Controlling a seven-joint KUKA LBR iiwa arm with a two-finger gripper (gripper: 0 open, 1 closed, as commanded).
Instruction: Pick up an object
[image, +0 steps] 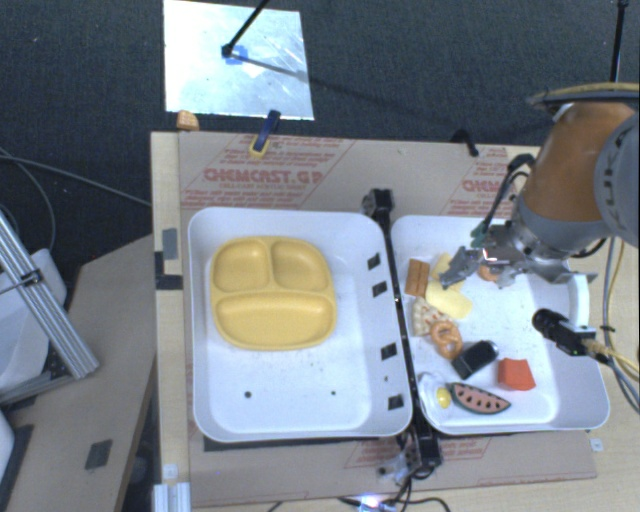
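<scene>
The right bin holds several small toy foods. A brown block lies at its left side beside a pale yellow piece. Below them lie a pretzel-like piece, a black object, an orange-red block and a watermelon slice. My gripper hangs low over the upper left of this bin, just above the pale yellow piece and right of the brown block. Nothing can be seen held by it.
The left bin carries a yellow divided plate. A black divider with clips runs between the bins. The arm's orange band rises at the right. A shiny sheet lies on the floor beyond the bench.
</scene>
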